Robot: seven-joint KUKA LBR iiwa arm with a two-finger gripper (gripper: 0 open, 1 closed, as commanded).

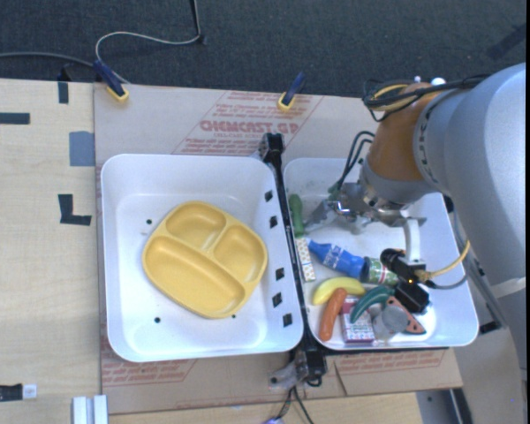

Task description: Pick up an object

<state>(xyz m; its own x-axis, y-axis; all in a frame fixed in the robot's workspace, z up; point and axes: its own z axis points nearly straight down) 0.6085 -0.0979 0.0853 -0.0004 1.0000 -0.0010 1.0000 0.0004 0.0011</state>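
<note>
Camera view: a blue bottle (pixel 337 257), a yellow banana (pixel 336 289) and an orange sausage-shaped toy (pixel 330 313) are crowded in the right bin (pixel 459 312), partly overlapped by darker items that are hard to identify. The claw (pixel 336 207) is lowered at that bin's upper left; whether it is spread cannot be told. A yellow divided plate (pixel 205 258) is seen in the left bin (pixel 124 237). Cardboard (pixel 238 122) covers the tabletop.

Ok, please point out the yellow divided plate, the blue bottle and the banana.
yellow divided plate (pixel 205 258): camera view, middle ridge.
blue bottle (pixel 338 258): camera view, its blue body.
banana (pixel 336 289): camera view, middle of the peel.
</note>
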